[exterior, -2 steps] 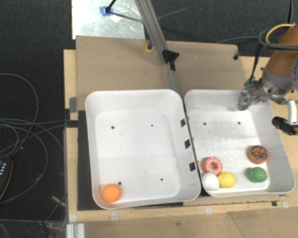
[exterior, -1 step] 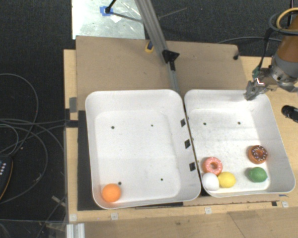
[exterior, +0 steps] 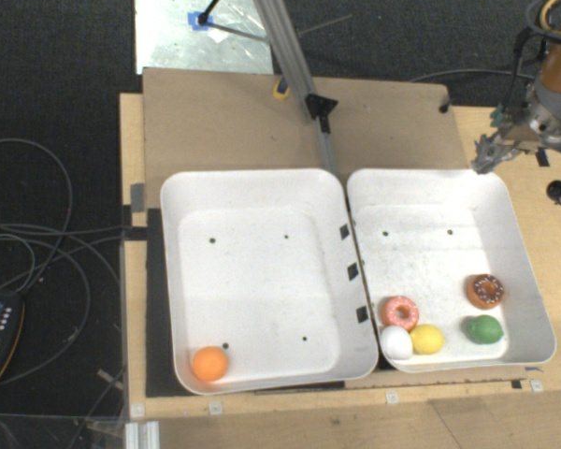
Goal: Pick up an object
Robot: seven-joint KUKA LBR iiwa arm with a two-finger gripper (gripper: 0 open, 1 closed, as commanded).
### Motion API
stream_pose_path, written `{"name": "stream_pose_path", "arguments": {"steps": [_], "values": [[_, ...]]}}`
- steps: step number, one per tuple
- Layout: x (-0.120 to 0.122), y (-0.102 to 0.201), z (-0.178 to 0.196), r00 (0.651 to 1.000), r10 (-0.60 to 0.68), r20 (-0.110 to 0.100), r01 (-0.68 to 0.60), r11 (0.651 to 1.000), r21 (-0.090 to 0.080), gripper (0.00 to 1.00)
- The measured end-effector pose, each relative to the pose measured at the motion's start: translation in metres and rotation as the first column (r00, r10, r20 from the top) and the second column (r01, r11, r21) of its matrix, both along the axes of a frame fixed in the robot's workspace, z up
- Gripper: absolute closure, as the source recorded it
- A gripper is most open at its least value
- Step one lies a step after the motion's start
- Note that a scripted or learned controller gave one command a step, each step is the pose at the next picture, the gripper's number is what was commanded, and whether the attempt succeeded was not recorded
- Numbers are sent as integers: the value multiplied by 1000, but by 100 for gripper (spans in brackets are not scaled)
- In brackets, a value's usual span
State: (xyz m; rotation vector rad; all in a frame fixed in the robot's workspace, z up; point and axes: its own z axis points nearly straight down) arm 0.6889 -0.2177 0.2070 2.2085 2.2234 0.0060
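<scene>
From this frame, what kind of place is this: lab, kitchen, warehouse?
Most likely a robotics lab grasping bench. Two white bins sit on a board holding toy items, such as a donut and an orange ball; the gripper hangs over the right bin's far corner; loose cables trail on the dark floor.

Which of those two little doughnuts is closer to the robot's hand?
The chocolate-brown doughnut, by the right bin's right wall. It lies closer to the hand than the pink-iced doughnut, which sits further left beside the white ball.
</scene>
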Motion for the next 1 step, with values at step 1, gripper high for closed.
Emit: {"name": "stream_pose_path", "arguments": {"steps": [1], "values": [[-7, 0, 50, 1000, -3, 0, 3, 1000, 0, 100]]}}
